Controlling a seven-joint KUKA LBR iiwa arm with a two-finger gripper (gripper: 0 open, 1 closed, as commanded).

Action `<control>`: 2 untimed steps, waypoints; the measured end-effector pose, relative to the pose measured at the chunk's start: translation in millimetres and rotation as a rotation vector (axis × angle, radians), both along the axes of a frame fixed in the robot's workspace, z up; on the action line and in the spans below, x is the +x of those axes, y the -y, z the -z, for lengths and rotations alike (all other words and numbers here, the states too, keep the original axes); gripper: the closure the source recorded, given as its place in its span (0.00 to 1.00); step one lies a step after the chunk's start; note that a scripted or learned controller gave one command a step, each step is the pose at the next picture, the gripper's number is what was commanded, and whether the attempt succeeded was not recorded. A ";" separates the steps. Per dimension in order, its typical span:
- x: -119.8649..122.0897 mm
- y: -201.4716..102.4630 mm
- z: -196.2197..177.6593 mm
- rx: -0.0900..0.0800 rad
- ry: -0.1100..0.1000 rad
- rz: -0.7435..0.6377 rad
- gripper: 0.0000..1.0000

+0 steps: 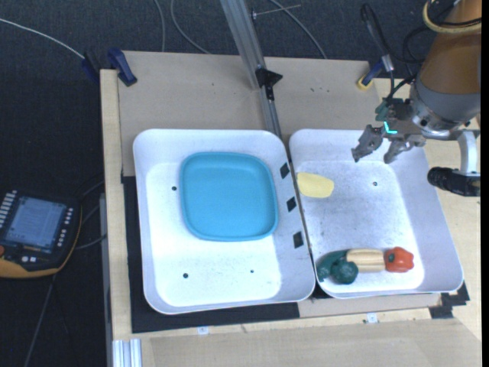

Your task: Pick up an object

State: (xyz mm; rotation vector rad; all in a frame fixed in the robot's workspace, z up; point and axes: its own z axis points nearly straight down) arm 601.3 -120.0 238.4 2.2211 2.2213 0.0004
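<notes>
Hovering over the far end of the right bin (428,205), we are carrying our gripper (380,149) with fingers spread and nothing between them, ready to drop onto a target. We are seeing candidates well apart from it: a yellow piece (315,185) by the left wall, and a green item (338,269), tan cylinder (365,260) and red item (398,259) lined along the near edge. We are leaving the blue plate (228,196) in the left bin (157,281) alone.

My pincer (377,148) hangs over the wooden bench (199,90); beneath me sits the right bin (428,228), beyond it the left bin (157,228), on seemingly black matting.
</notes>
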 end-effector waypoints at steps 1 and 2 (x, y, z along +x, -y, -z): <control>0.0 0.0 0.1 0.000 0.000 0.000 0.00; -5.0 4.0 43.9 0.000 -0.003 0.000 0.00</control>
